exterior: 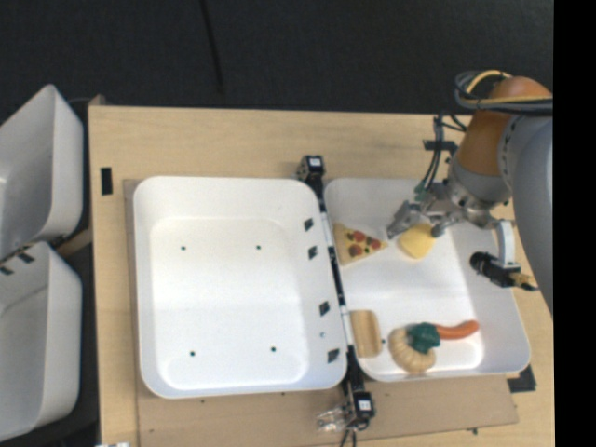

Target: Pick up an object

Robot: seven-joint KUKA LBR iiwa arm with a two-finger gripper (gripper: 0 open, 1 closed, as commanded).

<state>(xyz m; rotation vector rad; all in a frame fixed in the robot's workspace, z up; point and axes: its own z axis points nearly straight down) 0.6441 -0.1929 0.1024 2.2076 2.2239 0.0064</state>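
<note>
At the near edge of the worktop (112,417), a small clip (358,404) sits where the two bins meet. The right bin (484,357) holds most of its load along its near wall: a tan block (364,331) against the left wall, a pale croissant (410,350) just beside it, a green piece (424,337) resting on the croissant, and an orange carrot (456,330) running right from the green piece. These four crowd the near strip, leaving little room between them and the rim.

Farther in, the middle of the right bin is bare floor, the widest free stretch on that side. Beyond it a pizza slice (358,242) lies by the left wall, and a yellow lump (417,243) lies right of it, apart from the slice.

The claw (421,218) hangs over the far part of the right bin, its tips at the top edge of the yellow lump; whether the lump sits between the fingers cannot be told, nor how wide they stand. The arm (484,156) comes in over the bin's right rim.

The left bin (149,277) offers a broad flat floor bounded by rounded walls. A second clip (311,167) sits at the far end of the seam.

No writing or brand mark is readable.
</note>
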